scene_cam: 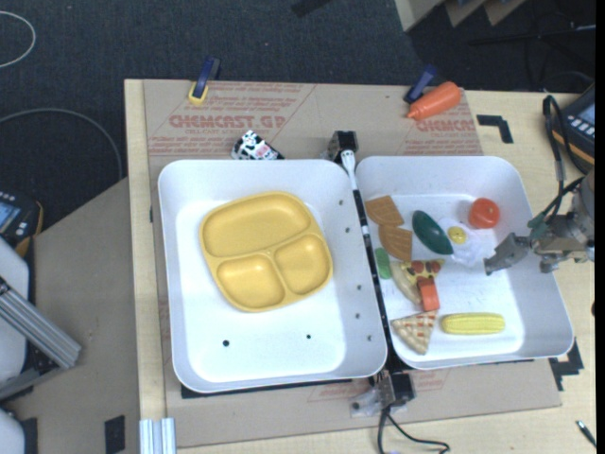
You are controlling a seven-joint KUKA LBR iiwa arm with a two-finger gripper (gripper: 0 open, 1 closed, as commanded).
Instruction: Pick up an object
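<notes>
The right bin [529,183] holds several toy foods. Among them are a red tomato [484,213], a fried egg [460,237], a dark green oval piece [431,233], brown toast slices [388,214], a pizza wedge [414,330] and a yellow corn cob [472,324]. A small orange piece [428,296] lies beside more mixed food [413,274]. My gripper [499,259] reaches in from the right, low over the right bin's white floor. It sits just right of the egg and below the tomato, with nothing visibly in it.
The left bin [180,253] bears a yellow divided plate [265,250]. On the bench behind the bins lie an orange toy carrot [435,100], a black-and-white toy [253,147] and a blue-yellow clamp [201,81]. Black clips [342,145] join the bins at the middle.
</notes>
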